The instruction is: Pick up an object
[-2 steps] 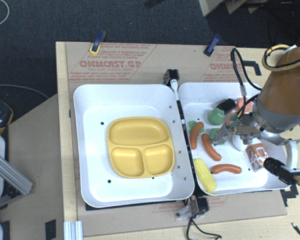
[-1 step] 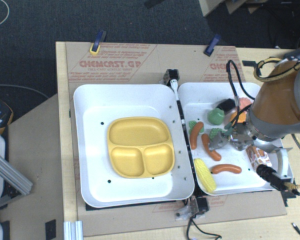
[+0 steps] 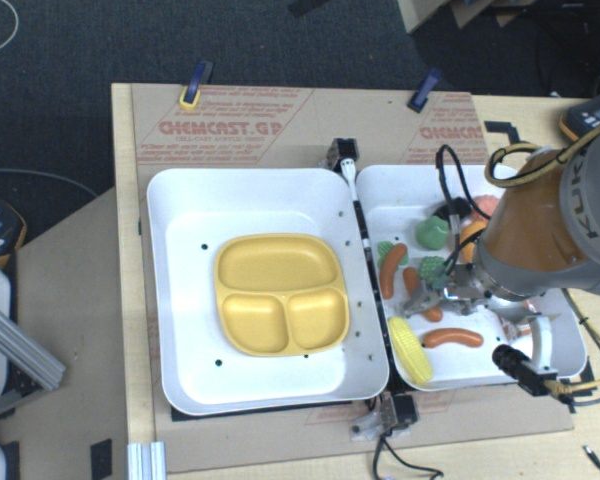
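Table (image 3: 280,118) is carrying two white bins side by side. Left bin (image 3: 180,268) is holding a yellow divided tray (image 3: 280,293). Arm is reaching low into the right bin (image 3: 380,183), gripper (image 3: 450,293) sitting among toy food, likely seeking a grip; jaws' state cannot be told. Corn (image 3: 408,350) and sausage (image 3: 452,338) are lying just beside it

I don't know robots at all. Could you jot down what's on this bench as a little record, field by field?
left bin: holds a yellow divided tray
right bin: holds toy food
toy food: corn cob, two sausages, green pieces, orange bits
arm: grey with orange band, reaching in from the right, low over the right bin
gripper: among the toy food; grasp not visible
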